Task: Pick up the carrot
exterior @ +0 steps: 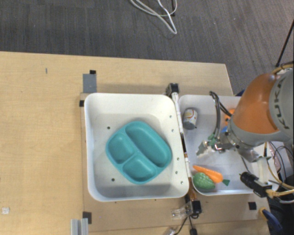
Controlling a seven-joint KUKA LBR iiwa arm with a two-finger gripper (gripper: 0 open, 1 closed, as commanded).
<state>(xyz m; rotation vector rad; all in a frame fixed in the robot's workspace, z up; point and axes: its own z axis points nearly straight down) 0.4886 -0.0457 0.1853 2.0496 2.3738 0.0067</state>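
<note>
The gripper (pixel 209 146) hangs over the right bin (pixel 202 103), whether spread or pressed together I cannot tell, holding nothing visible, while the carrot (pixel 209 173) lies just below it at the bin's near edge, touching a green vegetable (pixel 203 182), so the pick seems not yet made.

Light wooden bench (pixel 41 137), dark grey carpet floor (pixel 69 23), white cables (pixel 161 13) on the carpet

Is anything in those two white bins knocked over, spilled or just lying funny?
Nothing looks spilled or broken. The teal divided plate sits askew, turned at a slant in the left white bin. In the right white bin, a small silvery can seems to lie on its side, and the orange carrot rests against a green leafy vegetable toy.
</note>
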